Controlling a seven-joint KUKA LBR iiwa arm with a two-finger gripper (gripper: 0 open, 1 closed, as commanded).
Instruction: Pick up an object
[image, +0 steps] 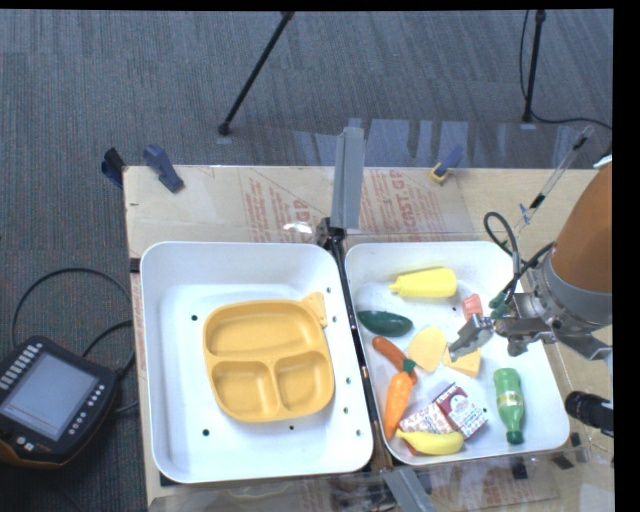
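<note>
I reach in from the right, and my fingers (470, 340) hang over the right bin (372, 262), low above its middle. From this slant I cannot tell whether they stand apart or together, and I see nothing held between them. The piece nearest my tips is the small yellow cheese wedge (464, 363), lying just on the near side of them and partly under them; a larger pale yellow wedge (429, 348) lies just to its left, the two about touching. So the move I judge to come turns on a short drop, slightly toward the near side, not a long reach. The small wedge looks flat and squat, with no clear long axis, so my approach angle matters less than landing squarely over it. The crowding worries me: the orange carrot (397, 400) slants from the far right down to the near left beside the larger wedge, and the green bottle (509, 402) stands off to the near right, clear of my path. The yellow corn-like piece (425, 283) lies far from me, its length running left to right. The left bin (170, 262) holds a yellow divided tray (268, 358), well apart from my reach.
</note>
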